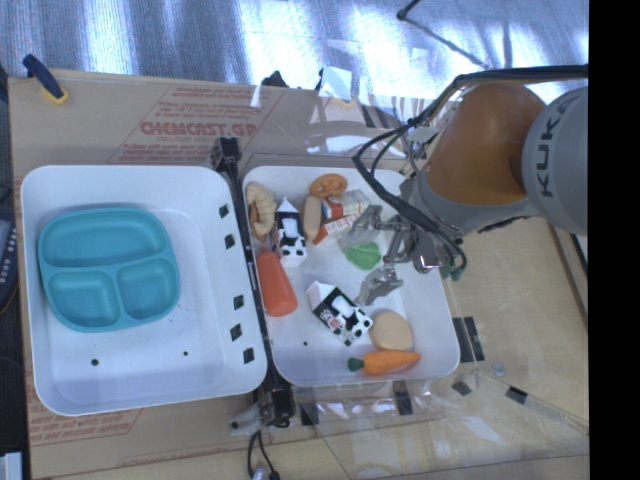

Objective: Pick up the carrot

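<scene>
The carrot (390, 362) lies at the lower edge of the right bin (440, 298), just below a tan bun (391, 331) (touching, I think). My gripper (385, 263) hangs above, fingers apart, empty. I judge I'm approaching; next I descend lower-frame.

Robotics lab or test cell: industrial KUKA arm (520, 158) at right of frame, two white bins (60, 368) clipped side by side on cardboard-covered table (180, 118), toy food, loose cables, grey carpet floor (200, 18) along top.
</scene>
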Robot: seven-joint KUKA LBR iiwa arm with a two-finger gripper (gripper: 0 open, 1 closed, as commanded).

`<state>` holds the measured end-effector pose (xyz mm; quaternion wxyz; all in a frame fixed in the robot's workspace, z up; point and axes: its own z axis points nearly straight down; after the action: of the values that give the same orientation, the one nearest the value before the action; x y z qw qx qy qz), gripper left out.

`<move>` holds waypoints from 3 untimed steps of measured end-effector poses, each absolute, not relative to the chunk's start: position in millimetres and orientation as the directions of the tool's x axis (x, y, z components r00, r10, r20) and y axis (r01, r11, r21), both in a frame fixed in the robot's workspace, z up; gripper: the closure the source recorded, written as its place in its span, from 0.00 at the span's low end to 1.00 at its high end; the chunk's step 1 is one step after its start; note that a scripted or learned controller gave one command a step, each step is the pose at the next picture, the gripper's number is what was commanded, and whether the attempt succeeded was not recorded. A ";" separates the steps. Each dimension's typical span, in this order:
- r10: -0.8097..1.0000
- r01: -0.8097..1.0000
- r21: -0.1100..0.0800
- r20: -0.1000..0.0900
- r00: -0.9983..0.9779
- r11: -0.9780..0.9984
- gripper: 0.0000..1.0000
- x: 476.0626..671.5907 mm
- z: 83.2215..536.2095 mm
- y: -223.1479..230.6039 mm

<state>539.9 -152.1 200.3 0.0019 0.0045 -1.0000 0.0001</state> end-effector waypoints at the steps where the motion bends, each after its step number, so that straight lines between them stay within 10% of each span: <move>1: 0.057 0.057 -0.002 0.000 -0.998 0.998 0.00 563.4 206.6 -206.4; 2: 0.005 0.005 0.002 0.006 -1.000 1.000 0.00 607.7 147.3 -208.5; 3: 0.146 0.146 -0.002 -0.003 -0.989 0.989 0.00 578.0 213.5 -210.5</move>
<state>578.0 -210.5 213.5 -0.0016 -0.0733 -0.9973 0.0009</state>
